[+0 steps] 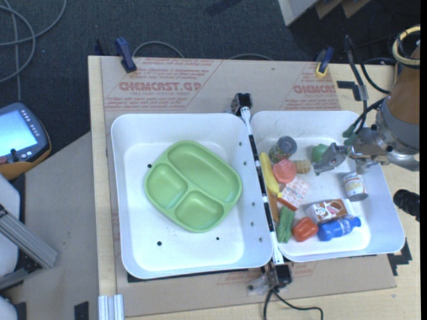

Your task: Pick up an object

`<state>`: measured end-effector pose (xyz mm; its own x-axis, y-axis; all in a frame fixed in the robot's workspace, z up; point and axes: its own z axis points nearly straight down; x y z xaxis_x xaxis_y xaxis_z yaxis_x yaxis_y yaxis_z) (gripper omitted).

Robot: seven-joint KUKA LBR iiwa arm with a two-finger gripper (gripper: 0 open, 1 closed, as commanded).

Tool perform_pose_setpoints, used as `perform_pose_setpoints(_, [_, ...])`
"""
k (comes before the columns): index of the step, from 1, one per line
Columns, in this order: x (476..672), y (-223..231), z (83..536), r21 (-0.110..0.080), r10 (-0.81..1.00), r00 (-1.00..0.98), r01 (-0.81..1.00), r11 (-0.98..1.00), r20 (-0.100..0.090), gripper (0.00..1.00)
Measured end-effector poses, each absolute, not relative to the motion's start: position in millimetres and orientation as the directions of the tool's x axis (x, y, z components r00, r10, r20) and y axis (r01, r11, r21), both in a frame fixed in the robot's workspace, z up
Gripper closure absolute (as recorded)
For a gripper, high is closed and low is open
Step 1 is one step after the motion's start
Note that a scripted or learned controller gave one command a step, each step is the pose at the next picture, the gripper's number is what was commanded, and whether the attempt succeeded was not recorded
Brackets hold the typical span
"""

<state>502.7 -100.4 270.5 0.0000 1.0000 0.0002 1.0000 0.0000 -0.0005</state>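
Over the right bin, pincer spread apart beside a small green rounded object.

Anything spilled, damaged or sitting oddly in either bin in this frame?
Nothing stands out. The green divided plate lies flat in the left bin. The right bin holds a loose jumble of small items, including a blue bottle on its side, all inside the rim. The gripper is beside a green item.
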Motion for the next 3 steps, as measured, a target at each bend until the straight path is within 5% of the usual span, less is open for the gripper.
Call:
perform_pose_setpoints(1, [599.7, -72.9, 182.3, 0.008, 1.0, -0.005, 1.0, 0.005, -0.001, 0.0])
perform_pose_setpoints(2, [580.4, -108.0, 79.2, -0.008, 1.0, 0.003, 1.0, -0.003, 0.001, 0.0])
perform_pose_setpoints(3, [583.2, -106.2, 95.3, 0.003, 1.0, 0.002, 1.0, -0.002, 0.0, 1.0])
